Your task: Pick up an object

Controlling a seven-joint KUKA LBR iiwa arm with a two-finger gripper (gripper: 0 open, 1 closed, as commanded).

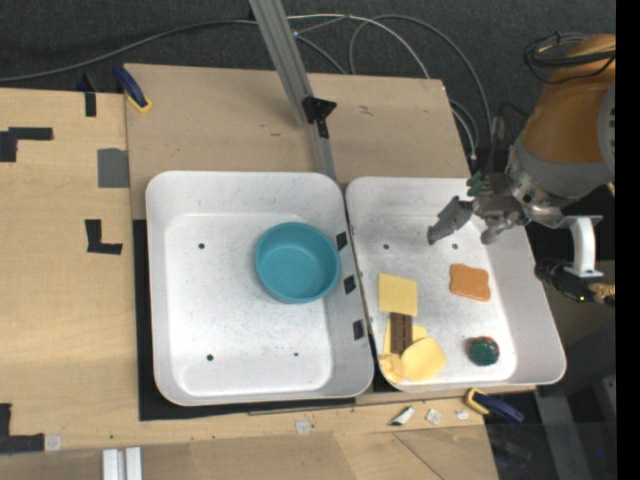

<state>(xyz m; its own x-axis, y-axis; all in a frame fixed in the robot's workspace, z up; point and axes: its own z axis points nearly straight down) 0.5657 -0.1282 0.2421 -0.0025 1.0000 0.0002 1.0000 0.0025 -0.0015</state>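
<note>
Hovering over the right bin (520,268), the fingers (468,225) spread wide above the orange piece (469,283); nothing blocks it.

Two shallow white bins sat side by side on a wooden bench (60,318): the right bin (400,218) lay beneath the gripper (465,231), the left bin (200,318) well away on the view's left. A slanted grey metal pole (285,48) and looping cables (400,28) lay behind the gripper, toward the view's top. One blue-and-yellow clamp (135,88) sat far off at upper left, another (490,403) below the right bin. Black tape marks (97,236) lay farthest left
</note>
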